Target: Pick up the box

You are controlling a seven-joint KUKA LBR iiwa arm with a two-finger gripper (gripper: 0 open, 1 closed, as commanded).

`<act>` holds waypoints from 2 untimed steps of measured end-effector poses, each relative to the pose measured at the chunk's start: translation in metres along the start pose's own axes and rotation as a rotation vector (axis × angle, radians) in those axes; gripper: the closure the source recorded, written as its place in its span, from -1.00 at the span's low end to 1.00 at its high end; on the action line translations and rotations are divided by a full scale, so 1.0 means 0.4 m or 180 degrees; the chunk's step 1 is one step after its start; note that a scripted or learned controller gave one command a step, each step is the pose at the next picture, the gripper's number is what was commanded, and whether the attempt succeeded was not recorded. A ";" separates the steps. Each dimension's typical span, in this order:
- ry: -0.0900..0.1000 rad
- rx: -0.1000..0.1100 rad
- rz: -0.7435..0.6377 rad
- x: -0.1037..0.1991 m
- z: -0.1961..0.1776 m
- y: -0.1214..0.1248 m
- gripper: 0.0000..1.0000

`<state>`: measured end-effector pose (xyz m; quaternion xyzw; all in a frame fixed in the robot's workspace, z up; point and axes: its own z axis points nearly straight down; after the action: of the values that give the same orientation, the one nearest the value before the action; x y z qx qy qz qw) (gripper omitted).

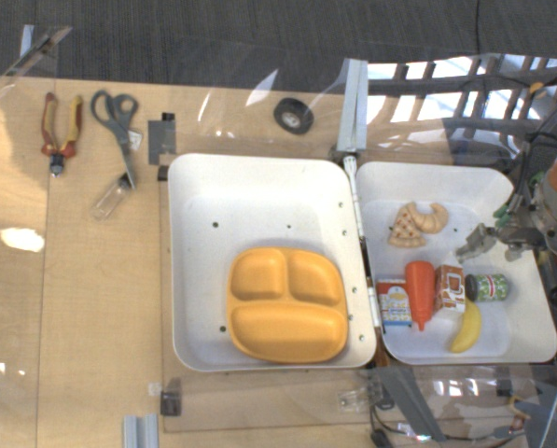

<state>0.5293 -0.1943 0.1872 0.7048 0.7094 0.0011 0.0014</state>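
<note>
Evidently approaching: the gripper [475, 242], its opening unclear and holding nothing visible, must descend left onto the box [395, 305].

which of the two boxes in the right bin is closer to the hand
The brown box, lying between the carrot and the can. The other box, left of the carrot by the bin's left wall, is farther from the hand.

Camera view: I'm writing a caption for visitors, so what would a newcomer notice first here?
The yellow divided tray in the left bin stands out first. Next, the right bin with an orange carrot, a banana and small boxes, with the gripper above them.
</note>
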 end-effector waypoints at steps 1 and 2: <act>-0.0008 -0.0040 0.0016 0.230 0.227 0.054 -1.00; 0.0000 -0.0007 -0.0271 0.217 0.236 0.163 -1.00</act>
<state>0.5943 -0.1071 0.0928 0.6740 0.7387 0.0018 0.0022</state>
